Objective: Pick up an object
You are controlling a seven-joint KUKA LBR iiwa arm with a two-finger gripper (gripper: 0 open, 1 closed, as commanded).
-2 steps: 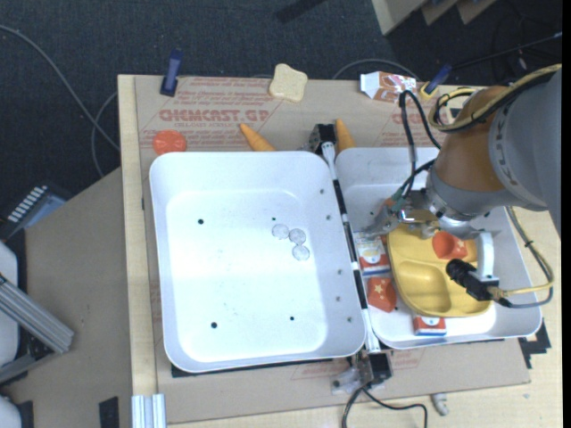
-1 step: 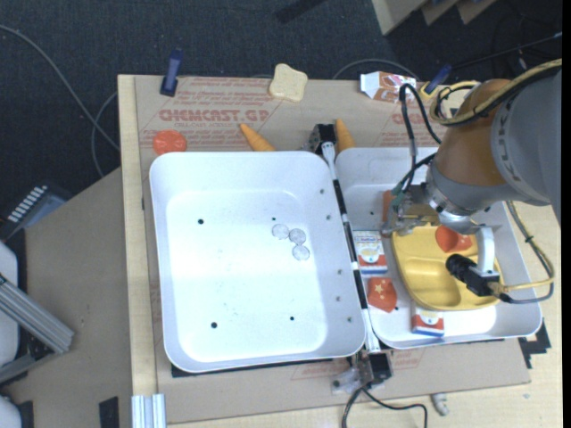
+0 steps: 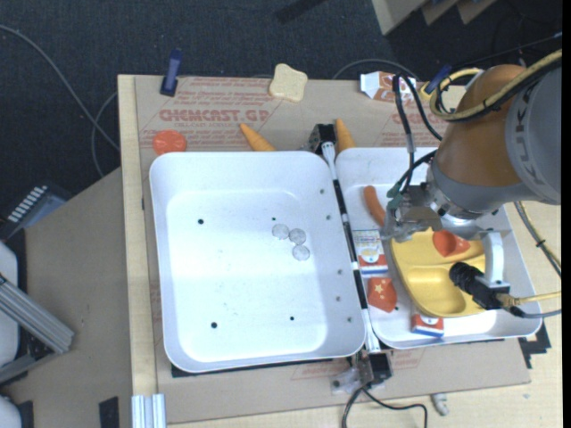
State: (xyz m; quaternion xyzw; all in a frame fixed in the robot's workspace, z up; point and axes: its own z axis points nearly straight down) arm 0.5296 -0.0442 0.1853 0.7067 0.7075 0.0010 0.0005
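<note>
While the arm hangs over the right bin, the scene reads as follows.

Objects to pick: a heap in the right bin (image 3: 513, 326), crowded toward its near and middle part.
Yellow object (image 3: 430, 279): largest of the heap, curved, lying in the middle of the right bin, just under the wrist.
Red piece (image 3: 449, 242): touching the yellow object's far edge, partly covered by the arm.
Orange carrot-like piece (image 3: 374, 205): slanted near the bin's left wall, farther back.
Red item with a star (image 3: 383, 293): beside the left wall, next to the yellow object.
Small packet (image 3: 427, 325): at the near edge, red, white and blue.
Gripper (image 3: 403, 224): low over the right bin, between the carrot-like piece and the yellow object; whether it is parted or closed cannot be told, as the wrist hides it.
Left bin (image 3: 178, 239): holds three small clear discs (image 3: 292, 239) near its centre.
Bench (image 3: 214, 105): a beige bread-shaped piece (image 3: 288, 82), an orange disc (image 3: 168, 141) and a blue clip (image 3: 170, 71) lie beyond the bins.
</note>
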